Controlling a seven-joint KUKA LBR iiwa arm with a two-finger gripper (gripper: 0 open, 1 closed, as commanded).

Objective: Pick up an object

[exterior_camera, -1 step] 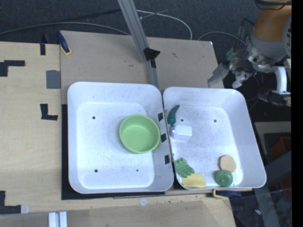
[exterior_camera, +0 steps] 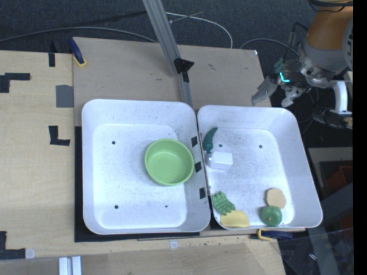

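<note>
The gripper [exterior_camera: 275,93] is parked past the right bin's [exterior_camera: 298,153] far corner, and its state cannot be told. The white block [exterior_camera: 221,159] should be approached straight down.

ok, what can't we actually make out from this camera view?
- Two-finger gripper, camera view: small and blurred against the dark floor, so whether it is open or shut cannot be told.
- Grey and orange arm: cut off by the top and right edges.
- Small white block in the right white bin: too washed out to identify.
</note>
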